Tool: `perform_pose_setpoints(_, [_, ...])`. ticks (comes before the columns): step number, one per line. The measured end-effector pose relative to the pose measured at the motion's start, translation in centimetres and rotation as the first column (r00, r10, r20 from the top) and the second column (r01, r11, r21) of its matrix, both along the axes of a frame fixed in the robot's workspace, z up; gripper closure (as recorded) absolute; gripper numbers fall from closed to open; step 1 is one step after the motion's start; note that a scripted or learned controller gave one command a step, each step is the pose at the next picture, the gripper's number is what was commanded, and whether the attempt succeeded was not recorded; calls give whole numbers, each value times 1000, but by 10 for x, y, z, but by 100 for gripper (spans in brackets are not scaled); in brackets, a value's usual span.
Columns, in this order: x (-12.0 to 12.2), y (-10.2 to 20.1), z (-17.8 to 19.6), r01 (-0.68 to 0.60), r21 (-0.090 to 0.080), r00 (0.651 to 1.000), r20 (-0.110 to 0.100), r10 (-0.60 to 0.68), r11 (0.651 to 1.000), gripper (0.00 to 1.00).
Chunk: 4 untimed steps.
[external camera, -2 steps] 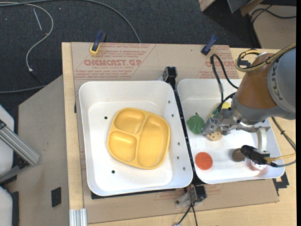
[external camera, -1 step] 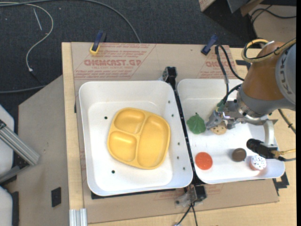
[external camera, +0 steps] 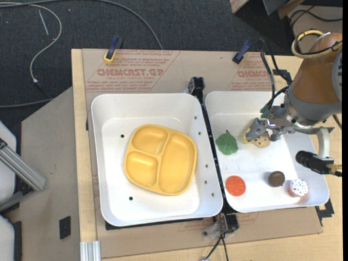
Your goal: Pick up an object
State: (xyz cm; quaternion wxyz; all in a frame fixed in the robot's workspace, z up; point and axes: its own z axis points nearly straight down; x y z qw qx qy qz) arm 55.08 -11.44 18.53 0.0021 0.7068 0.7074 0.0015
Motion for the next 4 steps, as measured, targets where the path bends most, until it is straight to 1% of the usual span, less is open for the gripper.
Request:
perform_pose_setpoints(1, [-1,11,55,-2,0,1000,2,2,1000,100])
perform_pose_setpoints(2, [-5,65,42,-5,4,1000,-9,5,1000,100])
perform_pose_setpoints(3, [-2,117,33,-5,4,1000,-10,5,1000,100])
perform_pose_setpoints(4, [-6,173,46,-7,4,1000,-4,7,1000,100])
